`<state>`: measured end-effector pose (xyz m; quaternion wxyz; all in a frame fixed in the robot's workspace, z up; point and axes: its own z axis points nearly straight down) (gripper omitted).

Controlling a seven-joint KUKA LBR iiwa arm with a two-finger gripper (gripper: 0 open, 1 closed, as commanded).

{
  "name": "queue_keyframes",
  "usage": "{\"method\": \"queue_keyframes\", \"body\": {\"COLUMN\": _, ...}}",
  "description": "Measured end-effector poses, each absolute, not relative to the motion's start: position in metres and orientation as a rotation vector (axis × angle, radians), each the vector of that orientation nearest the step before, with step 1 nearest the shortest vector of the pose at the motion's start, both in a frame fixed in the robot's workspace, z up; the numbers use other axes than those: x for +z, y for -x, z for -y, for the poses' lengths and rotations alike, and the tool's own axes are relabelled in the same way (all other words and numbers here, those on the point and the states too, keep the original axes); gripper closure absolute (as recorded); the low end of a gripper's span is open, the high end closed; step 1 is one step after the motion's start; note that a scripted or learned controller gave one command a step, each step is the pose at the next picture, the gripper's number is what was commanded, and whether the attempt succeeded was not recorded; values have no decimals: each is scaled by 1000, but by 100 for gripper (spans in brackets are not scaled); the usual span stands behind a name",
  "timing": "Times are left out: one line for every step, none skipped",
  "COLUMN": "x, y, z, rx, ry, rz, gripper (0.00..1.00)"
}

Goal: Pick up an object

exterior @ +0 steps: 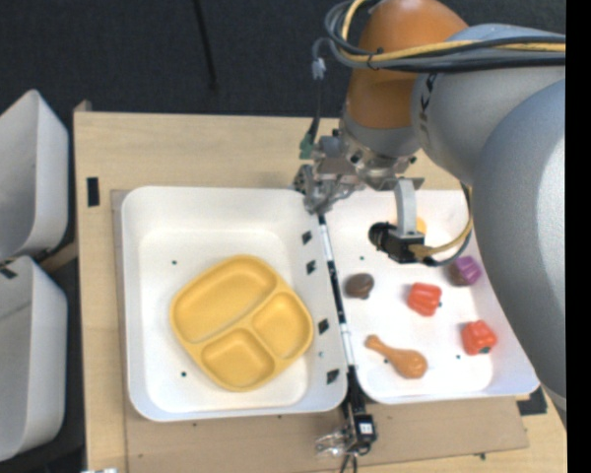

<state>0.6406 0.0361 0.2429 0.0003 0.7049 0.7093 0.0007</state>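
Arm: the grey arm with its orange band reached in from the right, its gripper (318, 193) poised over the far end of the ridge where the two bins met.
Gripper state: it could not be told from this slanted view whether it stood wide or narrow; nothing was seen in it.
Left shallow white bin (143, 363): it held one yellow three-compartment plastic plate (238, 320), lying flat and too broad for an easy pinch.
Right shallow white bin (512, 374): the small pickable pieces lay here, well apart, so each left room for a grasp.
Pieces: a brown rounded lump (359, 285) nearest the ridge; a red toy pepper (425, 298); a second red toy pepper (478, 337); a purple piece (464, 270), perhaps a toy vegetable; a tan toy drumstick (398, 356) near the front.
Pale wooden worktop (98, 264): it carried both bins side by side.
Step judged: approach, no object picked yet.
Next move judged: shift towards the brown rounded lump, the closest piece, then descend.
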Motion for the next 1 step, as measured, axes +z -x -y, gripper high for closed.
{"method": "queue_keyframes", "body": {"x": 247, "y": -651, "z": -79, "rx": 4, "ry": -2214, "rz": -2228, "gripper": 100}}
